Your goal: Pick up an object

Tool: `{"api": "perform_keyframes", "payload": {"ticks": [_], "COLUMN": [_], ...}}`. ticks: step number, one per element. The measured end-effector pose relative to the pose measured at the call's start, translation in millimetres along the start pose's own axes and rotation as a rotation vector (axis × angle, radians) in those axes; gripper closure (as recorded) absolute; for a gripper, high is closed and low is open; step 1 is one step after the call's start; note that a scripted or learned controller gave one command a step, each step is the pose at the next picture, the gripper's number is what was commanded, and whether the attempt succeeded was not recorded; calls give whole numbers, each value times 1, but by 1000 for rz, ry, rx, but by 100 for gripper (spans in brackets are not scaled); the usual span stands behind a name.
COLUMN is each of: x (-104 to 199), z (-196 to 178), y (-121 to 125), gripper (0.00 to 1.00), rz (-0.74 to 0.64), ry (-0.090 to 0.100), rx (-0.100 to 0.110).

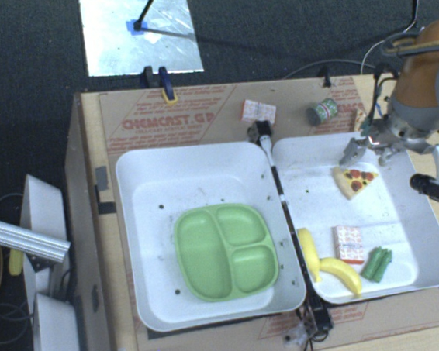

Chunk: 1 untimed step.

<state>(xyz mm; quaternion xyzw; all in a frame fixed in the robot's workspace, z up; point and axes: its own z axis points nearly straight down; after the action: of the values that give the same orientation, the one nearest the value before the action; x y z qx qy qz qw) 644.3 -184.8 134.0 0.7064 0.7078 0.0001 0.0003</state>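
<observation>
So the gripper (pixel 366 147) is hanging over the far right corner of the right bin (pixel 428 227), and its two metal fingers (pixel 354 151) look spread apart with nothing between them, so it's released and not holding anything. Closest thing to the fingers is the toy pizza slice (pixel 356 180), lying flat on the bin floor just below and a touch toward the camera from the fingertips, near but not touching as far as I can tell. Further toward the camera from the fingers, well apart from them, there's a little pink and white wafer-looking block (pixel 348 243), with a green toy vegetable (pixel 377 264) just beside it on its right, can't tell what kind exactly. Two toy bananas (pixel 328 263) lie to the left of that block, hugging the divider side of the bin, one pointing up along the wall and the other angled along the near edge. Way off to the left of the fingers, in the left bin (pixel 150 178), a green divided plate (pixel 226 251) with three compartments lies flat. Behind the fingers and a bit left, outside the bins on the cardboard, a small green can (pixel 323 111) lies on its side, and a small printed card (pixel 259 111) lies further left still
</observation>
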Motion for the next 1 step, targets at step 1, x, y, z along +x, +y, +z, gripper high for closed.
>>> {"api": "perform_keyframes", "payload": {"ticks": [1], "x": [17], "z": [35], "y": [-8], "gripper": [0], "rz": [-2], "ry": [0], "rx": [-1]}}
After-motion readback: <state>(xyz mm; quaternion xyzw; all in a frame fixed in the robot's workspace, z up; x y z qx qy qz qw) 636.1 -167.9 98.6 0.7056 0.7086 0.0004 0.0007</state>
